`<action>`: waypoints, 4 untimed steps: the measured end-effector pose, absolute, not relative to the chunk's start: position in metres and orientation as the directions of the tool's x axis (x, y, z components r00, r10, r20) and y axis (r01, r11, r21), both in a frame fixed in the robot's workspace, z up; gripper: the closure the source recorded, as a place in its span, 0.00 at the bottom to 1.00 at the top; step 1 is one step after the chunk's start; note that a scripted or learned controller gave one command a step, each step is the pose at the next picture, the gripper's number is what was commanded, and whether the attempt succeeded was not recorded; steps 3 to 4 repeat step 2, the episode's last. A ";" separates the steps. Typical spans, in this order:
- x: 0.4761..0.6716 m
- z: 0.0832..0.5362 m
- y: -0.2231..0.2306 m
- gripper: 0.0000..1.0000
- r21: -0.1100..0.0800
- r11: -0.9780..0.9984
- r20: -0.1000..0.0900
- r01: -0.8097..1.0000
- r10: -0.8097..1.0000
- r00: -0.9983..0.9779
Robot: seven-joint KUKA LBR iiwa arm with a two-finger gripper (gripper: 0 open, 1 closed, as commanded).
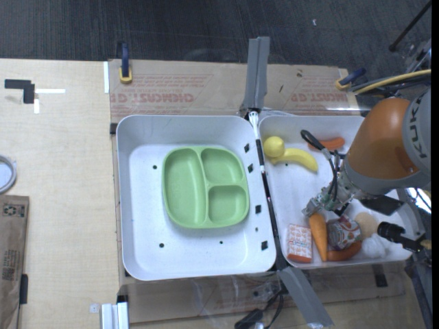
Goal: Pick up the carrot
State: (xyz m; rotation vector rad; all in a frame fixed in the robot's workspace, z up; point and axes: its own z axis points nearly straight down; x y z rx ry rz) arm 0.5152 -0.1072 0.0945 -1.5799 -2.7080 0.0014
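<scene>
A wooden bench (55,204) is carrying two white bins, the left bin (137,252) holding a green divided plate (206,186). In the right bin (288,184), the gripper (328,203) is hanging just above the carrot (318,236), which is lying at six o'clock; its finger spacing is impossible to tell. A banana (300,157) is sitting at eleven o'clock.

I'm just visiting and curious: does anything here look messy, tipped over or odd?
Nothing looks spilled or broken. The green divided plate lies flat in the left bin. The right bin is simply crowded: carrot, banana, lemon and a small packet jumbled together, with the claw just above the carrot.
</scene>
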 end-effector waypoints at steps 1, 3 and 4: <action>0.543 0.188 -0.037 1.00 -0.006 0.226 0.000 0.974 0.974 -0.226; 0.541 0.262 -0.006 1.00 -0.005 0.311 -0.001 0.950 0.950 -0.311; 0.541 0.262 -0.006 1.00 -0.005 0.311 -0.001 0.950 0.950 -0.311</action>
